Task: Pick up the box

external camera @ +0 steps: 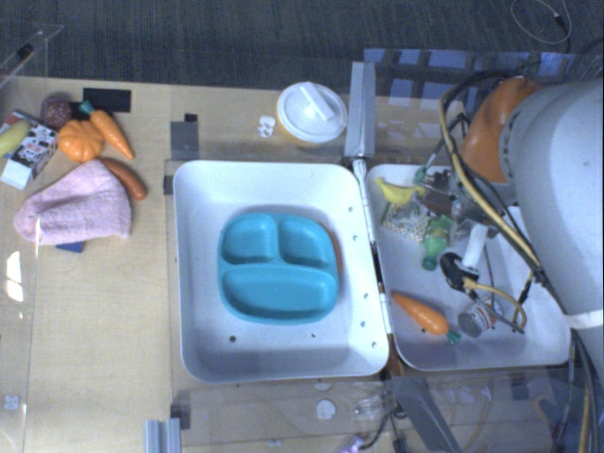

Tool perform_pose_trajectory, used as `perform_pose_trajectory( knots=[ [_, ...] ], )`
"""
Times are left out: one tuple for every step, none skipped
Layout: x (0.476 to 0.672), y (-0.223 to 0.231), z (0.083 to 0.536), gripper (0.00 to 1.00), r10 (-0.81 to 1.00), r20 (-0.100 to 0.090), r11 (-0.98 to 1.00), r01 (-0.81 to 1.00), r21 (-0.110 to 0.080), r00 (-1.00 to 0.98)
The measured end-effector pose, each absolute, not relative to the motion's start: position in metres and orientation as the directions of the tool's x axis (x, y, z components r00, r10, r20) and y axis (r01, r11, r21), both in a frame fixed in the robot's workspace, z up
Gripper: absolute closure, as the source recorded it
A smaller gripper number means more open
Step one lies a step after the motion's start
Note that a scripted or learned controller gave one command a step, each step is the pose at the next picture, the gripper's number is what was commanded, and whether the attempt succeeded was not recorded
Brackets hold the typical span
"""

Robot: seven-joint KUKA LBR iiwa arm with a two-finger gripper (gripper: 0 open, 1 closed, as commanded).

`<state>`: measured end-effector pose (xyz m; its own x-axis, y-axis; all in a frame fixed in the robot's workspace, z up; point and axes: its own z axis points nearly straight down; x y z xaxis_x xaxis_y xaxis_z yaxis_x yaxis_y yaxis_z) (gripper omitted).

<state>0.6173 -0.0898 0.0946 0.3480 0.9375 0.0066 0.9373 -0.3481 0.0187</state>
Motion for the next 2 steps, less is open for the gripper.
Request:
perform_pose_trajectory(
  knots=[
    [0.62, -0.092, 0.109, 1.0, 0.94, 0.002, -0.34, 0.94, 0.029, 0.34],
    [0.666, -0.092, 0.1, 1.0, 0.906, -0.009, -0.424, 0.905, -0.022, 0.424]
  ],
)
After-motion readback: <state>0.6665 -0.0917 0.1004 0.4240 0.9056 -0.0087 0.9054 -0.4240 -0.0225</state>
